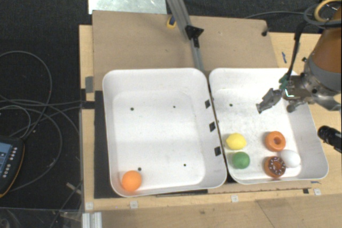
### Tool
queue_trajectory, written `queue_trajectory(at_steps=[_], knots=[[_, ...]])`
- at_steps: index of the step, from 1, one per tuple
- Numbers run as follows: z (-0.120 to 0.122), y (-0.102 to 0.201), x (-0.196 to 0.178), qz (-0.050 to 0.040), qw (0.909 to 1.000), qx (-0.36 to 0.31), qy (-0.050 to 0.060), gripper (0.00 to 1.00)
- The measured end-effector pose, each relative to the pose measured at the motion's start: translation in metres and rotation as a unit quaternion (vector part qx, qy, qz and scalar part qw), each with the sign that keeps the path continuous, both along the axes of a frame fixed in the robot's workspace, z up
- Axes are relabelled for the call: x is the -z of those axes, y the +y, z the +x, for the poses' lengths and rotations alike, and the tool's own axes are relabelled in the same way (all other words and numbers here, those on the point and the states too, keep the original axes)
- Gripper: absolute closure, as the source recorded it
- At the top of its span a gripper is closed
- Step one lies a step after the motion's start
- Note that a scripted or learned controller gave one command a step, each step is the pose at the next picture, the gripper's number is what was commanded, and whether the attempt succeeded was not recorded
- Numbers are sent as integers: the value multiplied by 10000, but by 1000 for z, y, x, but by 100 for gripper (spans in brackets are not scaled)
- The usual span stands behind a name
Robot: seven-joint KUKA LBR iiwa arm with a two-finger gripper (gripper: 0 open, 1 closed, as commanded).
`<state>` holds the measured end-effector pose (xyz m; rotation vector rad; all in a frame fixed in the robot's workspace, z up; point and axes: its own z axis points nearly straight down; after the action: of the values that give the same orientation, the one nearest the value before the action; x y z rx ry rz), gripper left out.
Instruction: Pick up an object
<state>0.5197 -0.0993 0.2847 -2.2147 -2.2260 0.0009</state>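
Observation:
My gripper [279, 102] hangs over the right bin [248, 85], above its upper right part, fingers spread apart and nothing between them. Below it, near the bin's front, lie a yellow ball [235, 141], a green ball [240, 160], an orange ring [275, 141], a brown sprinkled donut [274, 166] and a white ball [290, 158]. An orange ball [131, 181] rests in the front left corner of the left bin [155, 83].
A grey pole [176, 0] slants down from the top to the gap between the bins. Black clips [211, 126] sit along the wall that the bins share. Cables and a dark handset [8, 160] lie on the floor at the left.

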Motion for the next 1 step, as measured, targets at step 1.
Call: queue_trajectory(at_steps=[1], knots=[[1, 0, -2, -2, 10000, 12, -20, 0]])
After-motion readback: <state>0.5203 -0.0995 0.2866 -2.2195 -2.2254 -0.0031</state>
